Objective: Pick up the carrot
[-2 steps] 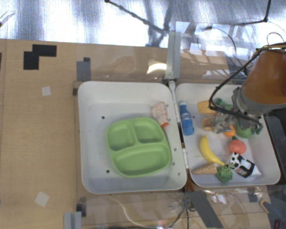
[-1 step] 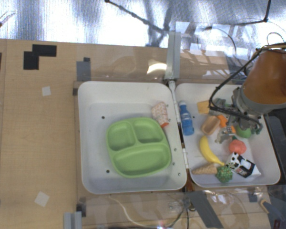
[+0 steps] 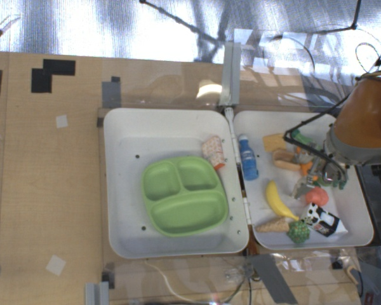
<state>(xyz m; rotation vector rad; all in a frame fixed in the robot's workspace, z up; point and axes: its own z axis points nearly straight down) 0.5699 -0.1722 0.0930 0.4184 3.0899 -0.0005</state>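
While the gripper point(image 3: 307, 182) hangs low over the right bin point(image 3: 359, 224), the carrot point(image 3: 314, 171) seems to sit right at its tip.

From where I stand, the only carrot-orange piece is a small sliver touching the tool, mostly hidden by it, so I can't make out its long axis. I also can't tell whether the gripper is clenched, released or grasping it. A banana point(image 3: 278, 201) lies just left and nearer, and a red toy point(image 3: 317, 196) just beside on the near side. Neither the blue bottle point(image 3: 246, 158) nor the cow-patterned carton point(image 3: 322, 220) shows writing I can read.
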